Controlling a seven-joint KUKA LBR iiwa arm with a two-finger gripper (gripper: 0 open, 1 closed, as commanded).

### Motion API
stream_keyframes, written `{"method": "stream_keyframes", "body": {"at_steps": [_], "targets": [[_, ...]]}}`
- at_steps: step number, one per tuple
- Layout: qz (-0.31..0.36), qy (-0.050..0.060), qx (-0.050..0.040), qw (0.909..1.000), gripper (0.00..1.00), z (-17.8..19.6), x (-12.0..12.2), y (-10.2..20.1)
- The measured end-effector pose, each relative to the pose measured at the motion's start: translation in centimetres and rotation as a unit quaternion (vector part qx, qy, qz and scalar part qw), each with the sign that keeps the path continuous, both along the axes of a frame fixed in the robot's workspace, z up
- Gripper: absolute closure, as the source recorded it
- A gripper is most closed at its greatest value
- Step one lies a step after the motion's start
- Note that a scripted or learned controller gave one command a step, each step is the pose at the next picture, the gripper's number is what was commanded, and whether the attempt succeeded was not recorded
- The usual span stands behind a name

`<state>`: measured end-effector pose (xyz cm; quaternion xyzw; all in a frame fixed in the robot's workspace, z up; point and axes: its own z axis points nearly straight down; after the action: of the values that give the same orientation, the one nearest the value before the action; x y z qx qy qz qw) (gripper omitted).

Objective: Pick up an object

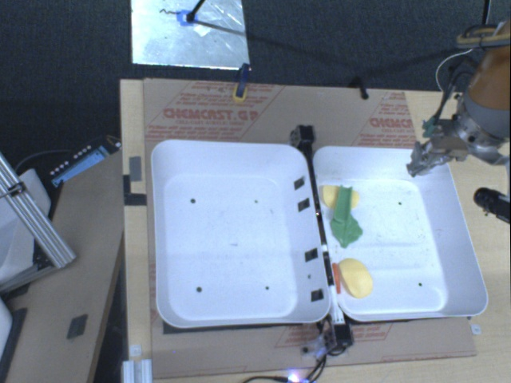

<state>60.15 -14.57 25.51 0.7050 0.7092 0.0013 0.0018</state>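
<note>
In the right bin [447, 238] a green floppy object [346, 219] lies along the left wall, partly over a small yellow piece [329, 195]. A rounded yellow object [356, 278] sits nearer the front left corner, with a thin orange sliver [338, 277] beside it. My gripper [421, 164] hovers over the bin's far right corner, well to the right of these things. Nothing shows beneath its tip.
The left bin [231, 230] lies beside the right one, joined by a black clipped divider [315, 214]. Cardboard [215, 110] underlies both bins. A shiny metal plate [188, 18] lies at the back, and a metal rail [32, 222] stands at the left.
</note>
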Motion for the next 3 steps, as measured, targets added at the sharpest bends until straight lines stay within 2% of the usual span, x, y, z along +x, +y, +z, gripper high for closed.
{"method": "stream_keyframes", "body": {"at_steps": [1, 2, 3], "targets": [[-0.002, 0.0, -0.0013, 1.0, 1.0, -4.5, 5.1, -3.8], [0.001, 0.0, 0.0004, 1.0, 1.0, -2.9, 6.9, 0.8], [0.002, -0.009, -0.0007, 1.0, 1.0, 14.4, 6.9, 5.0]]}}
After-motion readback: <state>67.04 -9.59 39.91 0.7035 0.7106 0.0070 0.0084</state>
